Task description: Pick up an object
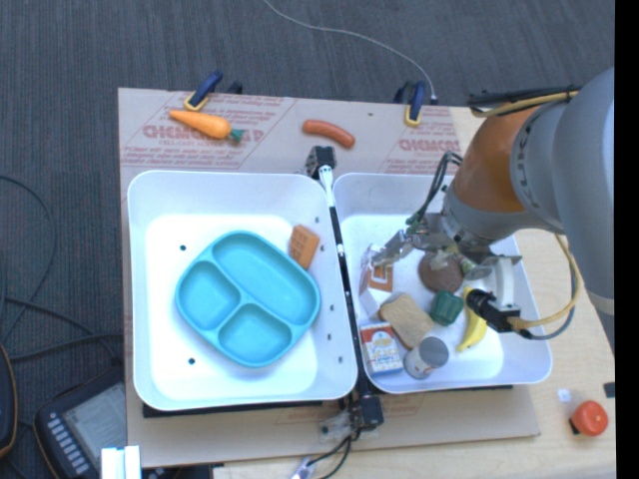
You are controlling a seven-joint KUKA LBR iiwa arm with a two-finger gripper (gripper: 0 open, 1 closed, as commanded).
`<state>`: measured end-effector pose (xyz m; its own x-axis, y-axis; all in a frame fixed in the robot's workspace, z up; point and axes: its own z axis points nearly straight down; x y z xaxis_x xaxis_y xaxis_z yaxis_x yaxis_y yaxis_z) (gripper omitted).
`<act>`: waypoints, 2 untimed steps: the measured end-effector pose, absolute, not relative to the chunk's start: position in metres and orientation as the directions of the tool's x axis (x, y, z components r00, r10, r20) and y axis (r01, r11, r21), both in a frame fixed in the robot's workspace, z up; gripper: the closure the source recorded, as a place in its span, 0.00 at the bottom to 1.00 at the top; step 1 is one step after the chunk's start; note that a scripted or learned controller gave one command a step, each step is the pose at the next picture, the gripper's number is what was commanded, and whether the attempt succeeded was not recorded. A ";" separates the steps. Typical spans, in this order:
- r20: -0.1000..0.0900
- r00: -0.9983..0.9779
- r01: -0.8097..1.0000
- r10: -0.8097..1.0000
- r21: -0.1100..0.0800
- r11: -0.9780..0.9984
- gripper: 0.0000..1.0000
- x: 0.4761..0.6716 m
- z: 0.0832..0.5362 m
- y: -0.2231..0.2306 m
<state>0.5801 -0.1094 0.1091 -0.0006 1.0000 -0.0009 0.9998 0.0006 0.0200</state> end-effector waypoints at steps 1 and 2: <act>-0.001 0.000 1.000 1.000 0.022 0.000 0.00 0.580 0.109 -0.109; -0.001 0.000 1.000 1.000 0.022 0.000 0.00 0.580 0.109 -0.109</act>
<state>0.5798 -0.1094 0.1090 -0.0003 1.0000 -0.0010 0.9998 0.0003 0.0222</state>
